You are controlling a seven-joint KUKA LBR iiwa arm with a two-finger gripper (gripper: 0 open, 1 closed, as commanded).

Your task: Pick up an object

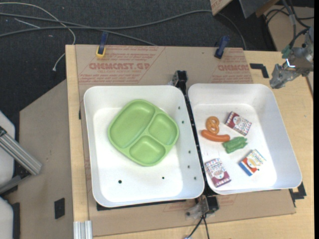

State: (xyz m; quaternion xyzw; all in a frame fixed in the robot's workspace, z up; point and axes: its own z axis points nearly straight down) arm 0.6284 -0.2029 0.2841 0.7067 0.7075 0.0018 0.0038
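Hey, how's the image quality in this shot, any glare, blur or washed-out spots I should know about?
Camera view: lighting is even and soft, shadows faint; the two white bins look bright with slight washout on the rims, but the green plate and small packets stay readable. The gripper at the upper right is small and a little blurred. Straight bench edges show mild bending toward the frame's borders.

So there's a green divided plate (pixel 143 132) sitting about mid left bin (pixel 94 153), tilted a bit. The bench (pixel 75 133) is covered in cardboard, held by a yellow clamp (pixel 101 49) and a blue clamp (pixel 221 47) along its far edge. Cables (pixel 40 21) trail over the dark carpet (pixel 124 9) beyond.
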